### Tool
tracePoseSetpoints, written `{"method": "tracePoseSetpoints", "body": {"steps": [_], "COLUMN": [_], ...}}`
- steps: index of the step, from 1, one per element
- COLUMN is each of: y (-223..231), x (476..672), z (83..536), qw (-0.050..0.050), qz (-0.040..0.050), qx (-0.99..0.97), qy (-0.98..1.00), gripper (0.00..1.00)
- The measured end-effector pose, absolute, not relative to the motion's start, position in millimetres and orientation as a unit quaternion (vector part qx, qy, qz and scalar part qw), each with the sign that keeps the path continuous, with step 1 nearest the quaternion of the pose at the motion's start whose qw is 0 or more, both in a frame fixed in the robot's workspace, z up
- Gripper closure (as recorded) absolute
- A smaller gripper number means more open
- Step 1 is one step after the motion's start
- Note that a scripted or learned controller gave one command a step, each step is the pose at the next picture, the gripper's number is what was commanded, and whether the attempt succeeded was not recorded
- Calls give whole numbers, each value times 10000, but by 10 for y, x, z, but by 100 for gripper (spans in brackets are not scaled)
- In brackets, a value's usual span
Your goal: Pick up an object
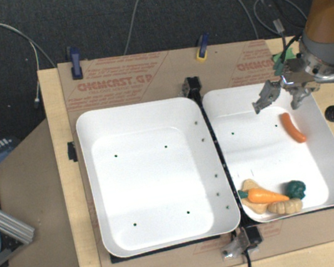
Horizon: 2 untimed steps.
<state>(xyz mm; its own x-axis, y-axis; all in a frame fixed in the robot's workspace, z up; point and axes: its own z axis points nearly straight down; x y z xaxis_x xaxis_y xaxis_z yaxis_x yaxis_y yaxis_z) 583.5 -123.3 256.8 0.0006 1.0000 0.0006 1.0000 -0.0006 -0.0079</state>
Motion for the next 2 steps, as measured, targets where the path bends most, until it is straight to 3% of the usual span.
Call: {"method": "tracePoseSetpoints", "body": {"steps": [1, 2], "y": [-1230, -1253], "x": [5848, 5935], "z": [2616, 2060], "qw": [-4, 14], "qz": [-4, 12], "qx": [-7070, -7070], "qy": [-7072, -7072], "gripper": [0, 0]}}
